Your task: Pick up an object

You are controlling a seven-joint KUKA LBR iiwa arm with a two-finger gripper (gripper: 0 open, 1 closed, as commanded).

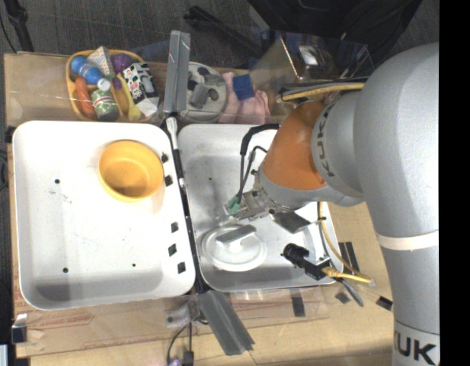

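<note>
— Fingers?
— Hidden under the wrist; the gripper (246, 204) sits low in the right bin (212, 147), whether apart or together I cannot tell.
— Objects?
— White lid (233, 248) just below it; yellow bowl (130, 170) in the left bin (82, 235).

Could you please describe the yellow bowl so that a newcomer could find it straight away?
Start at the left white bin of the two. The yellow bowl sits in its upper right part, near the divider, open side up. It is the one large, coloured thing in that bin.
</note>
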